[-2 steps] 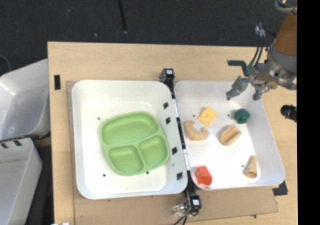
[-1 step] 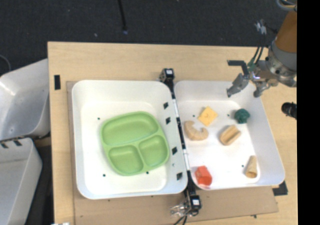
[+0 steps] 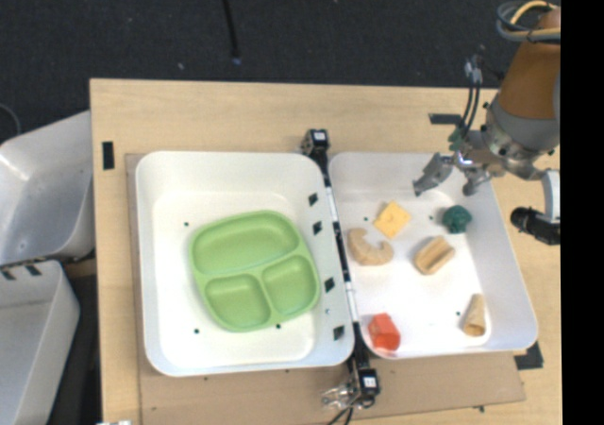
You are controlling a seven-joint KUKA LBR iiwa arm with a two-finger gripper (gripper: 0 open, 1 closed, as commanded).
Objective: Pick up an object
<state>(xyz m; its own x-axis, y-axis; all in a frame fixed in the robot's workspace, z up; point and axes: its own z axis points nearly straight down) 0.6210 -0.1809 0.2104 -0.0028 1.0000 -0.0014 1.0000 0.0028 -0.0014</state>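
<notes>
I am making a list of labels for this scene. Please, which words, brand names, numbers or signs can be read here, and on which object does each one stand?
None can be read: the green tray, the yellow block, the red block and both white bins show no print.

One fixed overhead camera, slanted down on both white bins [image 3: 151, 225] from afar.

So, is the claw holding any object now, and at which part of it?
Nothing is held. The claw is open above the right bin, with no object between its fingers; the green ball lies apart, below it in the picture.
</notes>
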